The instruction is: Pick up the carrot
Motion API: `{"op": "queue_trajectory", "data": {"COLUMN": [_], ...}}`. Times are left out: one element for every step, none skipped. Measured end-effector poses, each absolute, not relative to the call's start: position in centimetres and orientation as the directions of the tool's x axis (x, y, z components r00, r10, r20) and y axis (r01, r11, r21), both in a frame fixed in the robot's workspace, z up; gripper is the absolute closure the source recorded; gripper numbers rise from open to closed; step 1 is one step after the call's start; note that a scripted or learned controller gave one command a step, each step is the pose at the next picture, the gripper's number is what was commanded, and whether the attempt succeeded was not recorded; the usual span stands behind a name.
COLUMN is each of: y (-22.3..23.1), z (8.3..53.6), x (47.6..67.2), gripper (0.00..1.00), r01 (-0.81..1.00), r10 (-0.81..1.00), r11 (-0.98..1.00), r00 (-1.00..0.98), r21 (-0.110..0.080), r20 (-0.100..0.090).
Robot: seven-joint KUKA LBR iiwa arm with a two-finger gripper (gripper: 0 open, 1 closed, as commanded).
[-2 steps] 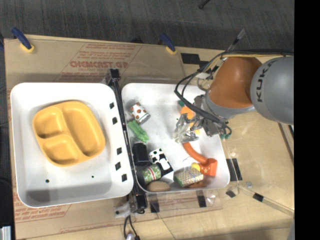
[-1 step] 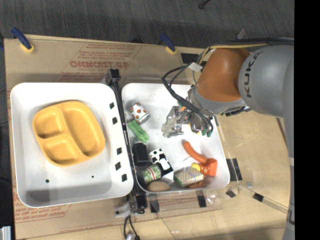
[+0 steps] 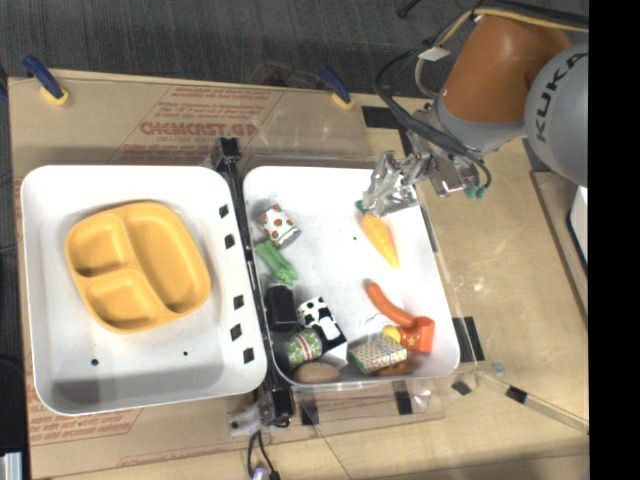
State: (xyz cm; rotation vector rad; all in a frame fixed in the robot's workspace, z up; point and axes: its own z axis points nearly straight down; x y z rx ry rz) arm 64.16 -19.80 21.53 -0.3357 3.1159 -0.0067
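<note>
Broadly, the worktop (image 3: 500,268) carries two shallow white bins side by side: the left bin (image 3: 50,268) holds a yellow divided tray (image 3: 137,263), and the right bin (image 3: 330,183) holds a scatter of toy food. The grey arm (image 3: 520,78) reaches in over the right bin's far right corner. Its pincer (image 3: 385,196) hangs at that corner with the metal fingers parted, gripping nothing. The carrot (image 3: 381,238) lies flat on the bin floor, near the right wall, green top towards the pincer and tip pointing down the bin — just beside and below the fingertips, seemingly not yet between them. To do this step well, I judge the pincer should centre over the carrot's thick upper half, fingers straddling its width, descend fully — then close before lifting.
</note>
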Motion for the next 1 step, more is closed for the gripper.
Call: {"op": "queue_trajectory", "data": {"y": [-19.76], "z": [21.37], "x": [64.09], "gripper": [0.00], "r01": [-0.213], "r10": [-0.213], "r11": [0.977], "r00": [-0.977], "r21": [-0.003], "r20": [-0.005]}}
